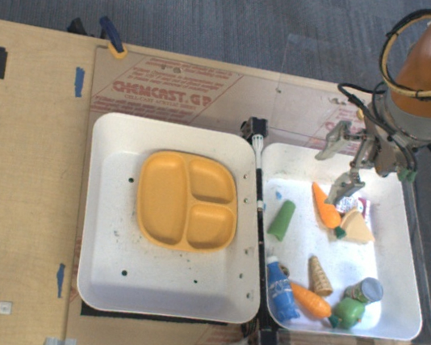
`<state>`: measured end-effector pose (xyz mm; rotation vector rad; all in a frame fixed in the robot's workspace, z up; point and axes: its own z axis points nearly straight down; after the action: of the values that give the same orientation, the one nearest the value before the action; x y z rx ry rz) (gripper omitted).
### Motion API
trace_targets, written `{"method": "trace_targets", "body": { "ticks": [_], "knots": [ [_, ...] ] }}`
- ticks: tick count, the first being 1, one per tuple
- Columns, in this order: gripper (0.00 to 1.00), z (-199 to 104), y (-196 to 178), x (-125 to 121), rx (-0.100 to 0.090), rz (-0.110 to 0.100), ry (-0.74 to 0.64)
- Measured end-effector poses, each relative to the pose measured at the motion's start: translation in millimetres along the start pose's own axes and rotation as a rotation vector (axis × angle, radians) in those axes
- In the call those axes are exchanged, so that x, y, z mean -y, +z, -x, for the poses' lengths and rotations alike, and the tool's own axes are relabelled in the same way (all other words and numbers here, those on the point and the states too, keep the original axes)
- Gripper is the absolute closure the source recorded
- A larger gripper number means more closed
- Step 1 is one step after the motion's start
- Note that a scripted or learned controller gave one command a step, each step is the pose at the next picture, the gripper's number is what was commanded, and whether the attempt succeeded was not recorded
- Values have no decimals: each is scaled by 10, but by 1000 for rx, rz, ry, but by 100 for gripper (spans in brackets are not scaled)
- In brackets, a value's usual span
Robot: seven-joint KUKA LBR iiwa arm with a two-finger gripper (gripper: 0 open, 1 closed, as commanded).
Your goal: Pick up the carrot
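Tray (pixel 188 202), yellow and divided, sits in the left bin; right of it, gripper (pixel 346 193) hovers just beside the upper carrot (pixel 326 207) in the right bin (pixel 411 266). Can't tell how the fingers stand, tbh. Looks like the approach step, so next it needs to straddle the carrot and squeeze.

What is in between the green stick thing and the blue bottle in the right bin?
Nothing. In the camera view, only bare white bin floor lies between the green stick and the blue bottle.
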<state>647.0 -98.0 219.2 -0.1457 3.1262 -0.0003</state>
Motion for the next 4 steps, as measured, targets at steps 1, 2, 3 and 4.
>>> {"method": "trace_targets", "body": {
  "ticks": [1, 2, 3, 4],
  "knots": [
    [0, -13, 746, 129, -9, 5, -373],
    [0, -93, 1212, 223, 0, 1, -239],
    [100, -60, 1086, 216, 12, -1, -239],
    [100, -984, 1272, 592, -2, -2, -348]
  ]
}}
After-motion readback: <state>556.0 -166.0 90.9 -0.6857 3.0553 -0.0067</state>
